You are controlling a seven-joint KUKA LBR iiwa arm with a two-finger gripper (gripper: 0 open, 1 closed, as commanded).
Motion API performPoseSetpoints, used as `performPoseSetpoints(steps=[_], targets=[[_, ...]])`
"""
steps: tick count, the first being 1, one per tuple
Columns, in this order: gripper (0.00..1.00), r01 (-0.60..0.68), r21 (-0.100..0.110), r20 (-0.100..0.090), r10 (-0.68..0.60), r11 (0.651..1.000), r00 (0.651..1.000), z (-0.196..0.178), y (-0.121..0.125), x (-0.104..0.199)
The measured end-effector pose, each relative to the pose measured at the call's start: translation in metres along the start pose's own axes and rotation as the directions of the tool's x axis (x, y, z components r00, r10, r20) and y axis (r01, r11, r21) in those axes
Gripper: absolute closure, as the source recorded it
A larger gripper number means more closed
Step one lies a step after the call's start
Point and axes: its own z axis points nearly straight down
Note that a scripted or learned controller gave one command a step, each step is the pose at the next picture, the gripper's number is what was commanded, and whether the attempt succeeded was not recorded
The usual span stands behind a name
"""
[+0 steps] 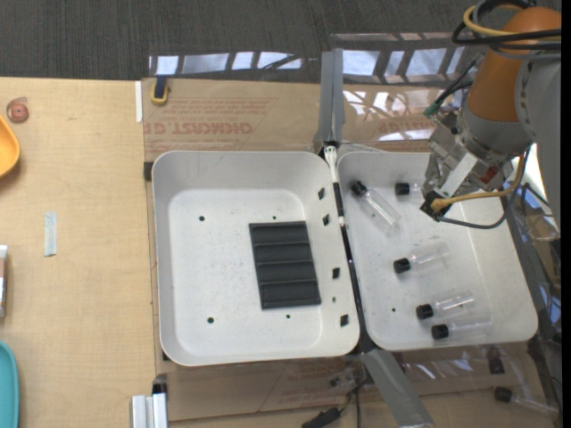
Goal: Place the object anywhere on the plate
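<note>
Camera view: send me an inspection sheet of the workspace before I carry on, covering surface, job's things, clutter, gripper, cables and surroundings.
surface: left bin and right bin, white, side by side on cardboard.
job's things: black ribbed plate flat in the left bin, nothing on it; several clear vials with black caps, scattered in the right bin.
clutter: nothing seen.
grippers: gripper over the right bin's far right part; its grip cannot be told.
cables: cable loop on top of the arm.
surroundings: wooden table on the left, dark carpet beyond.
</note>
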Motion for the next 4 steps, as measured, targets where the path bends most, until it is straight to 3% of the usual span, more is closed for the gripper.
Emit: performPoseSetpoints(steps=[1, 2, 3, 4], targets=[[1.00, -0.125, -0.001, -0.002, 0.125, 0.992, 0.992, 0.026, -0.066, 0.078], [1.00, -0.244, -0.001, -0.002, 0.244, 0.970, 0.970, 0.025, -0.127, 0.105], [1.00, 0.124, -0.002, -0.002, -0.124, 0.992, 0.992, -0.003, -0.171, 0.053], [1.00, 0.012, -0.002, -0.002, -0.012, 1.000, 1.000, 0.017, -0.245, 0.073]])
